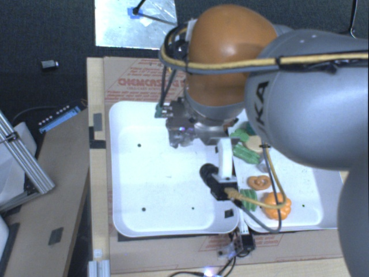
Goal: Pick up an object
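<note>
My gripper (180, 134) hangs over the back right part of the left white bin (144, 178), close to the wall shared with the right bin. The grey arm and its orange band cover much of the right bin (308, 215). In the uncovered part of the right bin lie a dark green piece (240, 136), a pale green piece (247, 153), a small brown ring-shaped piece (259, 182), another green piece (248, 197) and an orange round thing (275, 205). I see nothing held under the gripper.
Both bins rest on a cardboard sheet (130, 79) on the bench. A shiny foil sheet (135, 13) lies behind it. Metal rails (23, 160) stand at the left edge.
</note>
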Controlling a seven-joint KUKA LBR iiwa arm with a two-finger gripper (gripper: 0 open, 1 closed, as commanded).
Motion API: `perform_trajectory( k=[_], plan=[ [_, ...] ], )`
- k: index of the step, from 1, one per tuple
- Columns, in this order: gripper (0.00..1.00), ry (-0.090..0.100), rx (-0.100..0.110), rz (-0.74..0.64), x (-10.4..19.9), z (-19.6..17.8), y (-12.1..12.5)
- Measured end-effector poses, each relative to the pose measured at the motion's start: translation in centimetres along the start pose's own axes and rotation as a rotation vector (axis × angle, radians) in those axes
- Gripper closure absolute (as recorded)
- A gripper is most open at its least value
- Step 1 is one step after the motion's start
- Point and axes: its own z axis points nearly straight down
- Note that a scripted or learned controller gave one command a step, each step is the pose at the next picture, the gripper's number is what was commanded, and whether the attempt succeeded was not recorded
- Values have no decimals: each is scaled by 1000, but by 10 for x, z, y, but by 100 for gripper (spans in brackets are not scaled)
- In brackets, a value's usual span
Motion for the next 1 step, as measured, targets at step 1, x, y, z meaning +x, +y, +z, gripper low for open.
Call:
perform_trajectory(
  k=[1],
  plan=[
    [100,1,-2,1,-6,-102,1]
  ],
)
